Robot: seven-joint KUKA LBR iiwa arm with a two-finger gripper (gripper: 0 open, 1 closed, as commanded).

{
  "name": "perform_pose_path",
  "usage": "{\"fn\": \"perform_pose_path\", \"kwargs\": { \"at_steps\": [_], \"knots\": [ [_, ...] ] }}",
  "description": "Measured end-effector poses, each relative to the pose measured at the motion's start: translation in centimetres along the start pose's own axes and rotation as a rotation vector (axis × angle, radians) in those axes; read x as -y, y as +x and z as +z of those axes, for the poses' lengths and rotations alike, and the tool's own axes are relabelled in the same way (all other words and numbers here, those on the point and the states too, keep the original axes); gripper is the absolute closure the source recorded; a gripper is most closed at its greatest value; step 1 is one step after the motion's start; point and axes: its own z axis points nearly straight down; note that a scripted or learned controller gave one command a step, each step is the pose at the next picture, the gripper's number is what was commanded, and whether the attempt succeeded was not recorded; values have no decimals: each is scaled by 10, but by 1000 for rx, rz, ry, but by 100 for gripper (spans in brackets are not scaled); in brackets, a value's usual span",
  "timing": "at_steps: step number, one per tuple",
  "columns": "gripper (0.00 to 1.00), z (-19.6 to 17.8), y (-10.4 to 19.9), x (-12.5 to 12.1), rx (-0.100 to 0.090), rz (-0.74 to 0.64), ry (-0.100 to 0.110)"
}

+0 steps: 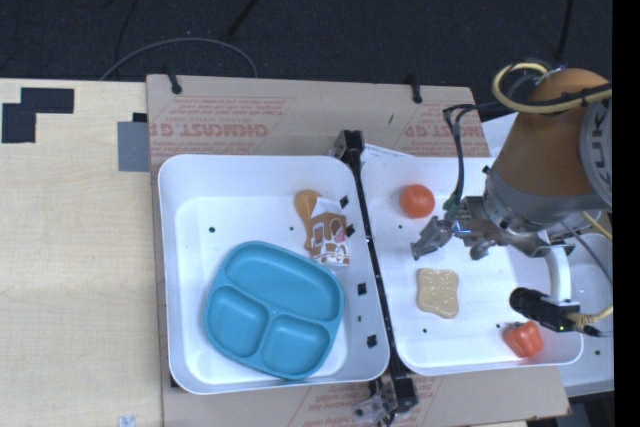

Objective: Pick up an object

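Right bin (472, 341): tool (432, 241) just beside beige slice (437, 294), red ball (417, 201) near.

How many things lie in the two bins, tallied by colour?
Blue: 1, plate
Red: 2, ball and lump
Beige: 1, slab
Orange-brown: 1, piece
Brown-and-white: 1, packet
Total: 6
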Motion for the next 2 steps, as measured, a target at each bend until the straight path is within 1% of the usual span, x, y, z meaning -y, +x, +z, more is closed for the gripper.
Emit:
{"fn": "perform_pose_path", "kwargs": {
  "at_steps": [1,2],
  "knots": [
    [0,-4,0,-2,1,-1,-9],
    [0,58,3,-7,1,0,-5]
  ]
}}
